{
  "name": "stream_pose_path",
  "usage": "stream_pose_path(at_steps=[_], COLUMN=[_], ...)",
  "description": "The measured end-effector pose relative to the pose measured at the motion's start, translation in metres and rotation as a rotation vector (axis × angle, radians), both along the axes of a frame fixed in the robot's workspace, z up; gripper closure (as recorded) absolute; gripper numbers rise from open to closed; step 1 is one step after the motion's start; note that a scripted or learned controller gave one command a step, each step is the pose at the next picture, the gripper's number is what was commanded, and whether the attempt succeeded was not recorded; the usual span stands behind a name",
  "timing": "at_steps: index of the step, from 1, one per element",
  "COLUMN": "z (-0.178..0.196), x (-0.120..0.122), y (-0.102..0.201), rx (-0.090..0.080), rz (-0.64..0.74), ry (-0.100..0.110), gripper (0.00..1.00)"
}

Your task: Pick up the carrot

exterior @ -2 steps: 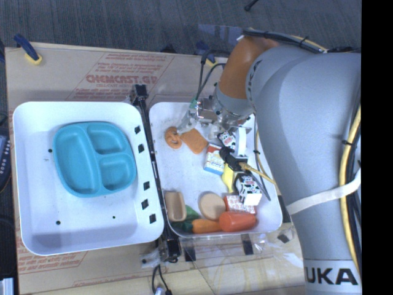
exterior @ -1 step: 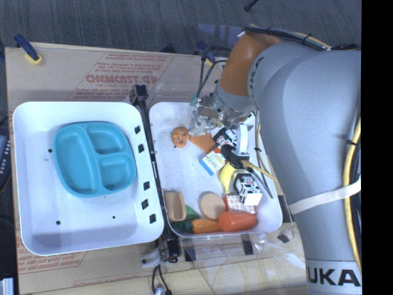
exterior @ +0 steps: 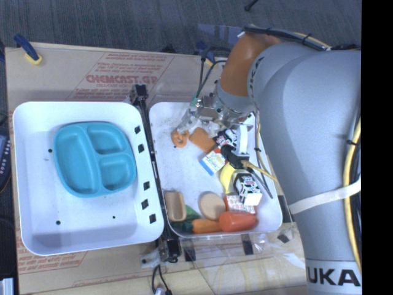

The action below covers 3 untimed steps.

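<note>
the tool [exterior: 198,112] hangs over the far end of the right bin [exterior: 161,158]; whether it is wide or narrow cannot be told from here. just below it lie a small orange piece [exterior: 178,139] and a brown block [exterior: 202,139]. the carrot [exterior: 206,226] lies well away from the tool, at the bin's near edge, touching a red piece [exterior: 237,221] and just below a tan round piece [exterior: 211,205]. a blue divided tray [exterior: 94,158] rests in the left bin [exterior: 37,226], well to the tool's left, on the desk [exterior: 110,72].
</note>
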<state>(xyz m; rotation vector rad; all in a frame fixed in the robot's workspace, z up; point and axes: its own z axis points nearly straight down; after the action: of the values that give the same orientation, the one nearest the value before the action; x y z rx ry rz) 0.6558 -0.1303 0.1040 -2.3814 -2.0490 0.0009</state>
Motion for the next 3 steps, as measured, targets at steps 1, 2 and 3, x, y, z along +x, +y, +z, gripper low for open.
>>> stream_pose_path(at_steps=[1,2,3], z=[-0.013,0.085,0.018], x=[-0.028,0.003,-0.004], y=[0.015,-0.047,-0.032], rx=[0.002,-0.004,-0.013], rz=[0.162,0.143,0.136], ry=[0.005,-0.008,-0.027], gripper=[0.00,0.00,0.00])
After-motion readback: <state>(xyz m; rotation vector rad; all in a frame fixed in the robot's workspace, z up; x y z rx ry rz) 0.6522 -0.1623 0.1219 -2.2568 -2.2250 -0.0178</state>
